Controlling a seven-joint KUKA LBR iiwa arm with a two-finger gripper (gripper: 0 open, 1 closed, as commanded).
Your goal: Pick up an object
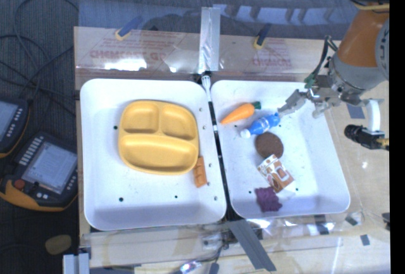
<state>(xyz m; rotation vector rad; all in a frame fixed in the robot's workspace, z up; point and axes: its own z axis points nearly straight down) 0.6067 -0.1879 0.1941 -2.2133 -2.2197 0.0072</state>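
Two smooth white bins sit side by side on the desk. The left bin (101,197) holds a big round-cornered yellow tray (158,137) with three dips and a small orange piece (200,172). The right bin (329,184) holds a pointy carrot (238,113), a blue bottle (261,124), a round brown cookie (269,144), a snack packet (276,171) and a bumpy purple lump (268,199). The pincer (307,100) hangs over the right bin's far side, fingers spread, holding nothing.

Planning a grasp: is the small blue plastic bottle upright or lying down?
Lying down: the small blue plastic bottle rests on its side in the right white bin, white cap toward the divider.
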